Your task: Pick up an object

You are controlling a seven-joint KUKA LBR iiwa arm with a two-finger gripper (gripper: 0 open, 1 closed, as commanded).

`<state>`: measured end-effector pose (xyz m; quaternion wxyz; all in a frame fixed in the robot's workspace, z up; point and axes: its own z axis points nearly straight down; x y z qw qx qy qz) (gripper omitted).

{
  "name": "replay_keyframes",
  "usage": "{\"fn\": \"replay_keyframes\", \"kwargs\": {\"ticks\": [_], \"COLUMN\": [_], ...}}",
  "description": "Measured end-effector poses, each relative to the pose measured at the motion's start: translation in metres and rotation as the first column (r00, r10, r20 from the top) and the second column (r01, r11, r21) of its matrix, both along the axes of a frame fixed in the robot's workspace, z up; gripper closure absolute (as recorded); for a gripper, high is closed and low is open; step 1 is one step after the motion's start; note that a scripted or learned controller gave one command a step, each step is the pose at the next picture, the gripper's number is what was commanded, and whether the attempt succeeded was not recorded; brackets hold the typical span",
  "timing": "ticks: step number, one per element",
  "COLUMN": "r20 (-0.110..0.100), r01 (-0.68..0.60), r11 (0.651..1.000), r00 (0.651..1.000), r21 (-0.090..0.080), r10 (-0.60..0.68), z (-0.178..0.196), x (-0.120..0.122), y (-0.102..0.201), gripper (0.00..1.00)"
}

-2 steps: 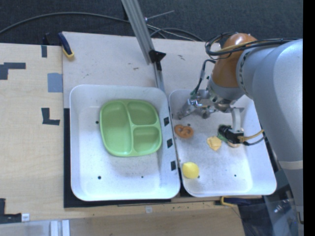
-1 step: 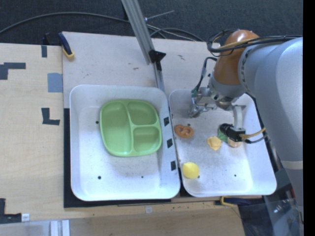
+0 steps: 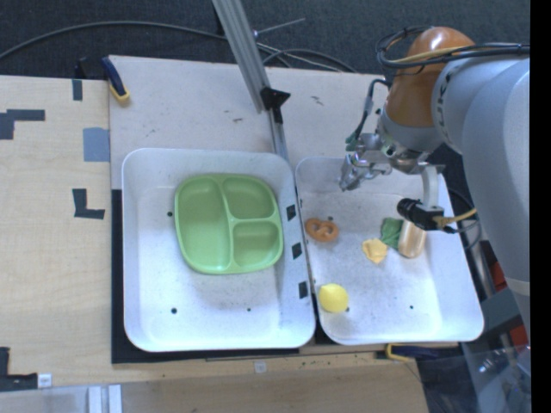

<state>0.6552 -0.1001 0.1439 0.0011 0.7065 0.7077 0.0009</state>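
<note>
A: Where is the gripper [image 3: 352, 177]?

B: It hangs over the far left part of the right bin [image 3: 448, 317], near the rim. Whether its jaws are open or closed, one cannot tell; they look small and blurred, and nothing is seen between them.

A: And the objects to pick?

B: A brown pretzel [image 3: 321, 229] lies just below the jaws, toward the near side. A yellow piece [image 3: 375, 250], a green piece [image 3: 392, 230] and a tan cylinder [image 3: 411, 239] lie to the right of the jaws and nearer. A yellow ball [image 3: 333, 298] lies well below them, at the near edge.

A: The left bin [image 3: 146, 317]?

B: It holds a green divided plate [image 3: 229, 223], well to the left of the jaws.
</note>
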Motion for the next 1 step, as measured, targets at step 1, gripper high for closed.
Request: {"fn": "replay_keyframes", "kwargs": {"ticks": [1], "r20": [0.002], "r01": [0.0], "r11": [1.0], "r00": [1.0], "r21": [-0.001], "r10": [0.0], "z": [0.0633], "x": [0.0027], "y": [-0.0031], "gripper": [1.0]}}
